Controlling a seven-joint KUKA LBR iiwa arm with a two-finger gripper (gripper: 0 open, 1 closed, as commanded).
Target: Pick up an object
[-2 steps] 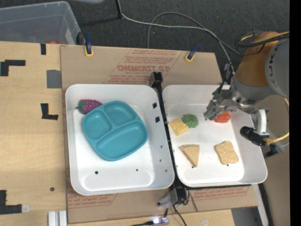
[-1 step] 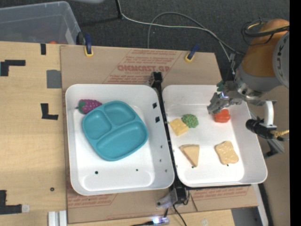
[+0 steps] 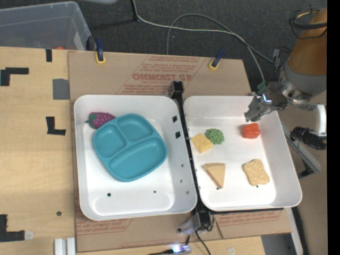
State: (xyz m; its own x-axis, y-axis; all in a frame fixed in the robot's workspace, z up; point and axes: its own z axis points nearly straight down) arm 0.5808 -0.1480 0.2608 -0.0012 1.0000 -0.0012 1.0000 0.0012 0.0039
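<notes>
Your tool (image 3: 254,114) hung low over the far right corner of the right bin (image 3: 287,195), just above and beside the small red-orange toy food (image 3: 251,130), which lay on the bin floor apart from the others, likely the easiest pick; whether the fingers stood apart or together I could not tell. The broccoli (image 3: 215,136) touched the yellow cheese block (image 3: 201,143), while the sandwich wedge (image 3: 215,173) and the cracker (image 3: 256,172) lay nearer you.
</notes>
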